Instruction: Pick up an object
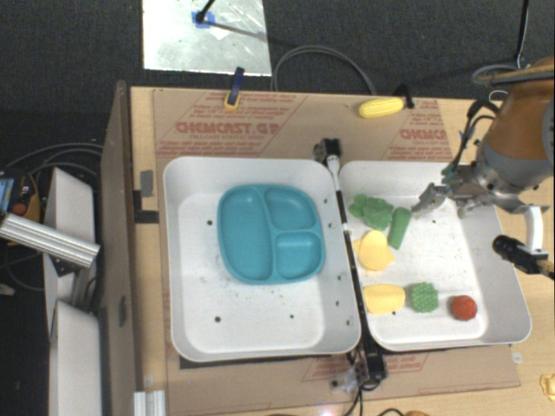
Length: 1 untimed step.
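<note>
A grey KUKA arm with an orange band reached in from the right over the counter, its jaws hanging above the upper part of the right bin. The view did not resolve whether the jaws were spread or pressed together, and nothing could be made out between them.

The right bin held the loose objects. A bumpy green piece lay near the bin's upper left corner, with a smooth green cylinder touching its right side and tilted slightly. Just below them sat a rounded yellow piece, close to the divide between the two bins. Further toward the front edge lay a second yellow piece, with a small textured green piece just beside it on the right. A red ball rested apart from these, near the bin's front right corner. The jaws stood to the right of the green cylinder, near it but not touching it.

The left bin carried a blue divided plate with three compartments, lying flat near the bin's middle.

Beyond the bins, on the brown cardboard sheet covering the counter, a yellow object lay near the back edge, well apart from both bins.
</note>
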Tool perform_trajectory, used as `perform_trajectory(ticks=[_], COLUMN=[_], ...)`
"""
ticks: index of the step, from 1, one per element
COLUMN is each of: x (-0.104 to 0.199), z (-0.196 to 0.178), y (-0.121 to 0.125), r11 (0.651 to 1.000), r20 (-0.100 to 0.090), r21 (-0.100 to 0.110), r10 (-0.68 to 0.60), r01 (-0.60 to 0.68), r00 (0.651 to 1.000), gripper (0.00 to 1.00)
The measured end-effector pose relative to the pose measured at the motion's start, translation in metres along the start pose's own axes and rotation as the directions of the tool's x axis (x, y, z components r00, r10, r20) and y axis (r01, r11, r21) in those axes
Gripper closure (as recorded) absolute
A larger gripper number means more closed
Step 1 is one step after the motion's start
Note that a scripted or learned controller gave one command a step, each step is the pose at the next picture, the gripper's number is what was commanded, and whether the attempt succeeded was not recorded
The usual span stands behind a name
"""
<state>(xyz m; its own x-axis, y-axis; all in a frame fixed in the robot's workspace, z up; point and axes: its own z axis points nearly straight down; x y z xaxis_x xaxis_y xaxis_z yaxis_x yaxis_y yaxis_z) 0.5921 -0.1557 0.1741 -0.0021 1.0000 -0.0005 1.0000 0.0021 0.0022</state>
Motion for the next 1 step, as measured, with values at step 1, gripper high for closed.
perform_trajectory(ticks=[1], x=[0.0669], z=[0.0743], y=[0.0202], r11=[1.000], r20=[-0.004], r21=[0.005], r10=[-0.008], r01=[0.008], r00=[1.000], gripper=[0.00])
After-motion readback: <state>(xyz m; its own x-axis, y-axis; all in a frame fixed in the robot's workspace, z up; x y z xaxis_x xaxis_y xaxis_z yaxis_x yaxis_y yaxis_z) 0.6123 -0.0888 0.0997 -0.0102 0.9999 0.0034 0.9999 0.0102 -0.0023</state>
